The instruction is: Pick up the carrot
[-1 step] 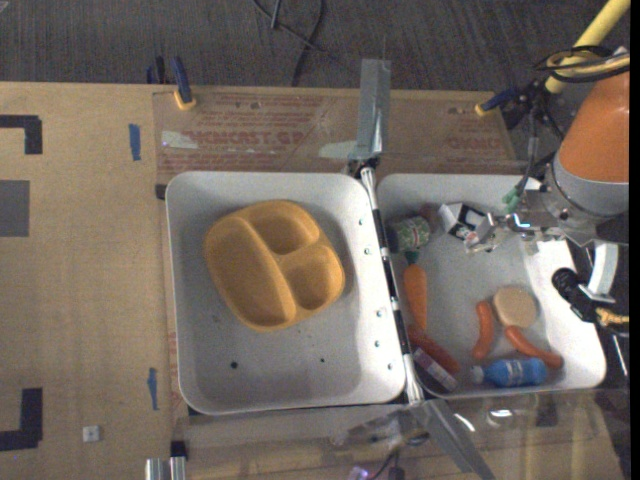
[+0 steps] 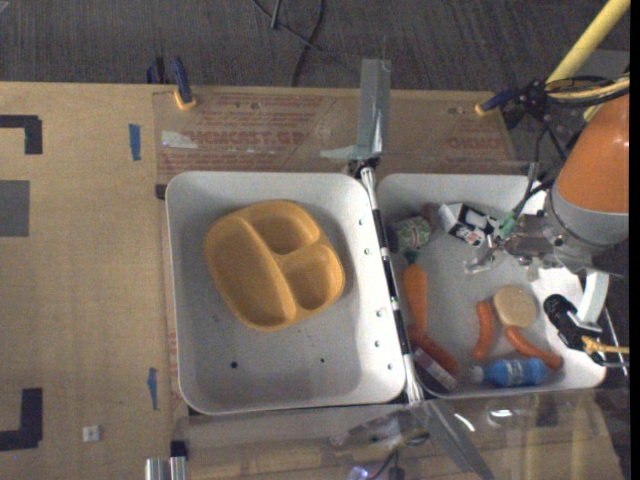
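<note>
The carrot [image 2: 415,298] is an orange tapered piece lying lengthwise along the left side of the right bin [image 2: 455,388], close to the wall between the bins. My gripper [image 2: 492,258] hangs over the upper middle of that bin, to the right of the carrot and a little beyond it, apart from it. The grey arm with its orange band [image 2: 598,163] comes in from the right. Nothing is seen held in the gripper.
Near the carrot lie a reddish stick [image 2: 436,353], two orange pieces [image 2: 484,328] [image 2: 531,347], a tan round disc [image 2: 515,306], a blue bottle [image 2: 512,372], a green-white can [image 2: 412,233] and a black-white box [image 2: 468,223]. The left bin [image 2: 200,368] holds a yellow divided plate [image 2: 275,263].
</note>
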Robot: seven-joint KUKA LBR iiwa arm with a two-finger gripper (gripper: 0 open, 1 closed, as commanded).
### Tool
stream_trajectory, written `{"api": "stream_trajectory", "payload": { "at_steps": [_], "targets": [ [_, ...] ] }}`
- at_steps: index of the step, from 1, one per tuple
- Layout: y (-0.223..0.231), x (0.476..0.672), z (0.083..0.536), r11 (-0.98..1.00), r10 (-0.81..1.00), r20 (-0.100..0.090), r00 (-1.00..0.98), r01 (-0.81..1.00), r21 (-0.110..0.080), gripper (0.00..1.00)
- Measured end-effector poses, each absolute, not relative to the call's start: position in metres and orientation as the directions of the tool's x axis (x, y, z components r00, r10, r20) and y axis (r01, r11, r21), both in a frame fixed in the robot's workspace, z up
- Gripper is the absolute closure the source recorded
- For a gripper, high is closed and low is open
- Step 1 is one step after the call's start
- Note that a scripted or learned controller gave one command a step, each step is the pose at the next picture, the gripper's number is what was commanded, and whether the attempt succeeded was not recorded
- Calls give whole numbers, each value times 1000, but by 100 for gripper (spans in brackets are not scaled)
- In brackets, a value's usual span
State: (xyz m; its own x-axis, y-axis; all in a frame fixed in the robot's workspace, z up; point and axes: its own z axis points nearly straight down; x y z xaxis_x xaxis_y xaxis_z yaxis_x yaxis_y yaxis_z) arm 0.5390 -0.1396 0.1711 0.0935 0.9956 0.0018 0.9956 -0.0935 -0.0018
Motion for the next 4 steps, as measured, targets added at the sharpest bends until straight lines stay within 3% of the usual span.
{"api": "stream_trajectory", "payload": {
  "at_steps": [1,2,3,4],
  "targets": [
    [-158,512,87,267,964,-3,-267,964,7,0],
    [-159,514,100,264,965,-7,-264,964,15,100],
    [-133,528,151,173,985,-1,-173,985,2,100],
    [-134,528,161,172,985,-3,-172,985,5,100]
  ]
}}
